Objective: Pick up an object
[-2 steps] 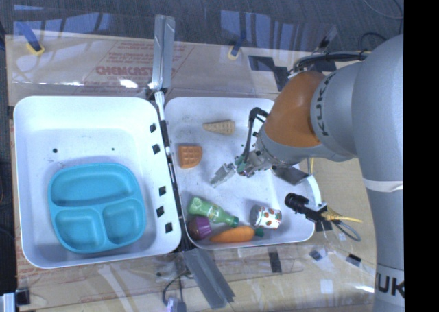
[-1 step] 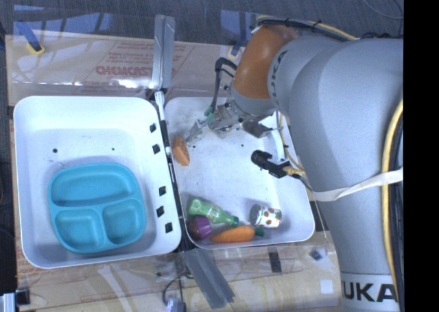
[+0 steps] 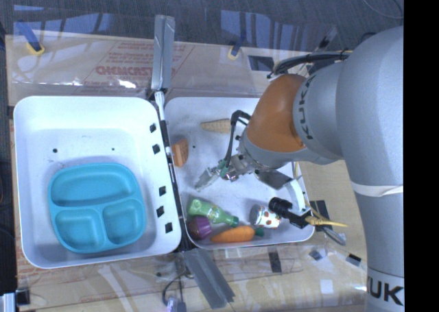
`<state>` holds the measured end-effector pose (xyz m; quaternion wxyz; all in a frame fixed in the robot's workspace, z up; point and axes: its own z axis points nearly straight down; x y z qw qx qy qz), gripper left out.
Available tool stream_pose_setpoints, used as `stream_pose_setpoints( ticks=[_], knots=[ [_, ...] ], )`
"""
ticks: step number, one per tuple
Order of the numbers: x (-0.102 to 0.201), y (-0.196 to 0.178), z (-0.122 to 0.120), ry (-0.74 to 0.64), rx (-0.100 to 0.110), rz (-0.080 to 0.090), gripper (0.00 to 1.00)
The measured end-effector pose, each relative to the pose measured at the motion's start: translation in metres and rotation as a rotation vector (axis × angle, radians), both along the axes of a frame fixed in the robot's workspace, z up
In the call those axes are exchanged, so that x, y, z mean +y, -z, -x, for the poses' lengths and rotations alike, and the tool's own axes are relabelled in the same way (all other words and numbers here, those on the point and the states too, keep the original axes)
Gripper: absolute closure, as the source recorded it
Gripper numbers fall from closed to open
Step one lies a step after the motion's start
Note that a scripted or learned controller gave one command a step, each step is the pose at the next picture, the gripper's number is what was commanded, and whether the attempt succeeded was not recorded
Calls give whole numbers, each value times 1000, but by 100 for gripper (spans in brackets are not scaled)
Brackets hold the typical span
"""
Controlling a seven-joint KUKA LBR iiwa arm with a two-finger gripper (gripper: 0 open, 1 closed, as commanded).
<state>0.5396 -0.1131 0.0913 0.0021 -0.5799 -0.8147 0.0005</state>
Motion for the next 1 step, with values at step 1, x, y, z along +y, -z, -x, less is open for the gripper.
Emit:
stream_pose_setpoints(
  ticks=[1],
  knots=[
    [-1, 0, -85, 445, -2, 3, 0]
  ],
)
